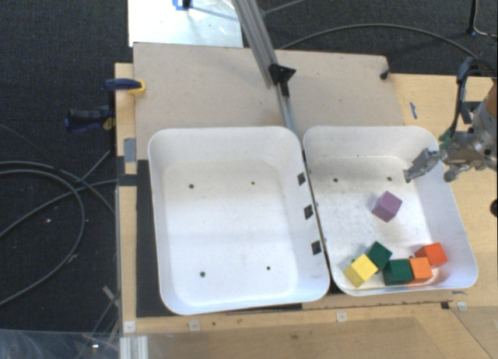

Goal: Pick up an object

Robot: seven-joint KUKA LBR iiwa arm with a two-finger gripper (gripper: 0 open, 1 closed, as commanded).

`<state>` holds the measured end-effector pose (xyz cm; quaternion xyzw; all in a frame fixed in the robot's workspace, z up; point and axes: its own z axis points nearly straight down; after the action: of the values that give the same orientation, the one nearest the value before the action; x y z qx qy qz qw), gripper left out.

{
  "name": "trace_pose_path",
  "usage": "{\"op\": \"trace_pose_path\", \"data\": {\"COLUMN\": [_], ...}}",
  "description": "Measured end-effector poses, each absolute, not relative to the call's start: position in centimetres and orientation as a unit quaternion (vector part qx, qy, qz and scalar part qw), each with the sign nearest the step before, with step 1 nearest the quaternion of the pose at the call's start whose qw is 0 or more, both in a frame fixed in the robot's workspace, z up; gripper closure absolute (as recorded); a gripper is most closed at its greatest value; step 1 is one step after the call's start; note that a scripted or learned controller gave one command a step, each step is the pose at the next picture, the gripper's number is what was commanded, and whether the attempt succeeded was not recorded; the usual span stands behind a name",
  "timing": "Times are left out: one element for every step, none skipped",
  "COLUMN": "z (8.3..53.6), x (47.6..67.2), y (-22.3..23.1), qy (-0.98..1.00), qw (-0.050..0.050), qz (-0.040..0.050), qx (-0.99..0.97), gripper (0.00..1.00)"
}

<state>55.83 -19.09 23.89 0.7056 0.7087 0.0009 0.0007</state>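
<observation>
1. Two shallow white bins side by side on a pale bench (233, 85): left bin (226, 133) and right bin (366, 128), touching along their inner rims.
2. Along that shared rim, a few small black clips (308, 211).
3. In the right bin, six small blocks, all resting on the floor of the bin.
4. Alone near the middle of the right bin: a purple block (387, 205), tilted a little, well apart from the others.
5. Clustered in the near right corner of the same bin: a yellow block (360, 269) at the left end, a dark green block (379, 255) just beside and behind it, then a second green block (398, 272), an orange block (421, 269) touching it, and a red block (433, 254) at the right end against the bin wall.
6. Reaching in from the right, over the far right part of the right bin: the gripper (416, 169), grey metal, angled down and to the left.
7. Above and to the right of the purple block, near it but not touching.
8. Open or closed: impossible to tell from this angle.
9. Well apart from the cluster in the corner.
10. Slanting down from the top toward the gap between the bins: a grey metal pole (253, 22) with a black bracket partway along.
11. At the bench's far left corner: a blue clamp (124, 85) with a yellow tip.
12. On the dark floor to the left: loose black cables (47, 186).
</observation>
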Motion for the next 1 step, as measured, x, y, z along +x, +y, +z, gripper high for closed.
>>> {"op": "trace_pose_path", "data": {"z": [13.00], "x": [60.04], "y": [-19.58], "qy": [0.709], "qw": [-0.002], "qz": [-0.0011], "qx": [0.705], "gripper": [0.00]}}
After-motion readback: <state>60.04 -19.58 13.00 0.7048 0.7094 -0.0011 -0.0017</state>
